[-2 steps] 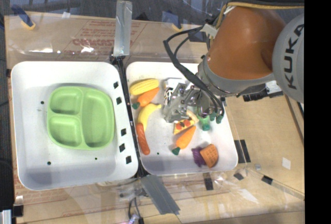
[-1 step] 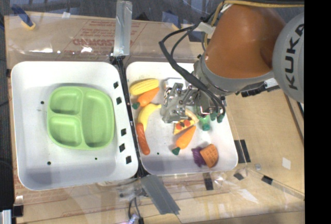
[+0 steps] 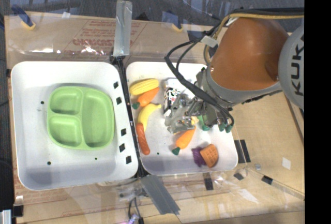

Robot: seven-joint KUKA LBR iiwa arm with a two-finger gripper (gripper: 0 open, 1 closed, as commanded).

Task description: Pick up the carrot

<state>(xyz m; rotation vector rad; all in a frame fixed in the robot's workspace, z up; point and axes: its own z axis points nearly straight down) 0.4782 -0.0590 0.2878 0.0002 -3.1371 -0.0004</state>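
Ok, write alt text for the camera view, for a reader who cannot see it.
A robot gripper hangs over the right bin, just above a carrot lying among toy foods. The left bin holds a green divided plate.

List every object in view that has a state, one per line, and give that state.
Carrot: lying in right bin, below the hand.
Green plate: flat in left bin.
Corn: lying near the right bin's top-left corner.

White letters "KU", running sideways, stand on the grey arm (image 3: 292,70) at three o'clock. Red print on the cardboard sheet (image 3: 98,34) at eleven o'clock is too blurred to read.
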